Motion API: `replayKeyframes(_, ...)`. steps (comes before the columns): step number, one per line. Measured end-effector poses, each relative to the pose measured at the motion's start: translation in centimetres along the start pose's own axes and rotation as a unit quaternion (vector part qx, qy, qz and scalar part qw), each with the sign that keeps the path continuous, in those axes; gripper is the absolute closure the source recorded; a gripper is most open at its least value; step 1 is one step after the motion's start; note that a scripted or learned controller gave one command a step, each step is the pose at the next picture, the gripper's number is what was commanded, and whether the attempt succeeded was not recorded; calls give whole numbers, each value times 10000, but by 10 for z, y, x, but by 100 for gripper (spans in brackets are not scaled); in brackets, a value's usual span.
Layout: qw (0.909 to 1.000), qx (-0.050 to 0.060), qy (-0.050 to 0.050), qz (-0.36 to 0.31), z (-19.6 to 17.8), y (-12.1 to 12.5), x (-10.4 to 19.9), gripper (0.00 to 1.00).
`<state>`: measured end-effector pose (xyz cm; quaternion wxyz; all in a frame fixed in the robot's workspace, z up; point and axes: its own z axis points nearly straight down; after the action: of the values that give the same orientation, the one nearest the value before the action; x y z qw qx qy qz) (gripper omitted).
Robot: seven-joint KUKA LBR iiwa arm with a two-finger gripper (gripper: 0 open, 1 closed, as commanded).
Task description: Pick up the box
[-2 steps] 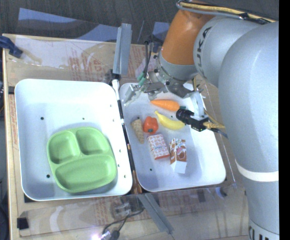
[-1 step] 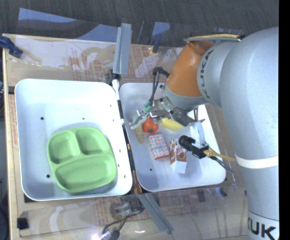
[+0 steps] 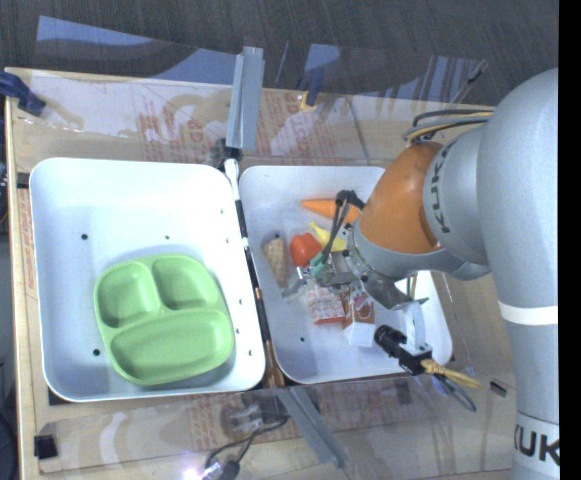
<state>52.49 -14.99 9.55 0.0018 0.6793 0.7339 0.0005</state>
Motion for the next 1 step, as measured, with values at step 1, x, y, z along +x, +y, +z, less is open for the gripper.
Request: replayKeyframes(1,10000,-9,-23,-21,-11,1,-2,100)
